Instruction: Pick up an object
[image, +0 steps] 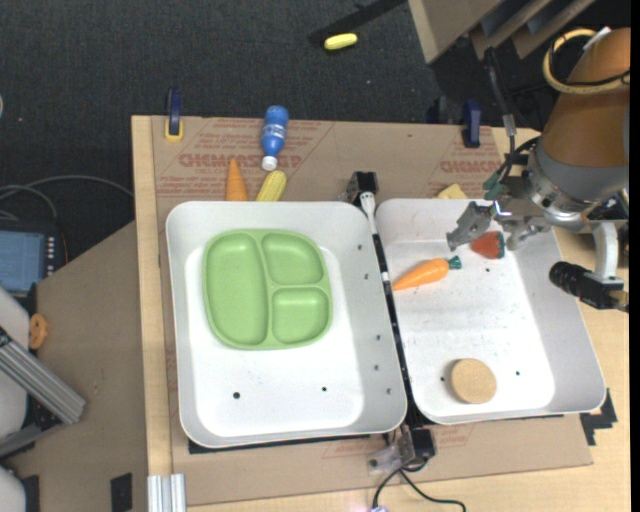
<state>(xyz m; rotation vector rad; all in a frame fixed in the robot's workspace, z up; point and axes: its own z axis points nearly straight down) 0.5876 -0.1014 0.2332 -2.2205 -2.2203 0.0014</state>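
While the arm reached in from the right, the gripper (487, 228) sat low over the far part of the right bin (560, 385), directly above a small red object (488, 245). The metal fingers (462, 231) stood on either side of the red piece, which showed between and just under them; whether they were closed on it or merely straddling it could not be told from this angle, so no grasp is recorded. The red object appeared to rest on or near the bin floor, not lifted clear.

Just beside it, toward the divider, lay a toy carrot (421, 273) on its side, green end toward the gripper. A round tan disc (471, 381) lay well apart at the near end of the same bin. The left bin (200, 400) held a green divided plate (267, 288), flat, away from the arm.

Judgement: the red object was the chosen target, being nearest the wrist and isolated enough for the fingers to pass either side. The carrot's closeness risked a nudge on closing.
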